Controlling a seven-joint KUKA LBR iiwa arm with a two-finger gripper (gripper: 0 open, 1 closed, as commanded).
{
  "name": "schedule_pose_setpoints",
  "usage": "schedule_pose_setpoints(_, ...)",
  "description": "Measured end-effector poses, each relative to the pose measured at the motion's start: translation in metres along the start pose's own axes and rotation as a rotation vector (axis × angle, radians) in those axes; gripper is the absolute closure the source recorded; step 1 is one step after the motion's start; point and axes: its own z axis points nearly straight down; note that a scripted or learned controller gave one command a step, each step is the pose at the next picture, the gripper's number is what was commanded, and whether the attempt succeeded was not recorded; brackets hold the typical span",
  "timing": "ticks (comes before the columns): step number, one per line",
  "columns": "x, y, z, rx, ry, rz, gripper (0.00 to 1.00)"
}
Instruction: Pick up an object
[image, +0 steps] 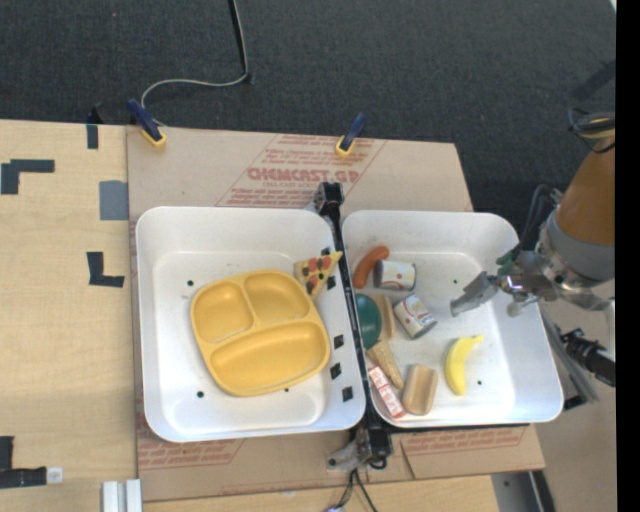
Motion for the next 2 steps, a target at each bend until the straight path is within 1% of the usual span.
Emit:
schedule_pose_setpoints(1,-0.0259,0.0025,0.1465,-0.005,-0.002,0.001,0.00)
schedule_pose_setpoints(2,-0.0263,0.0029,0.1367,-0.006,-0.003,0.002,1.00)
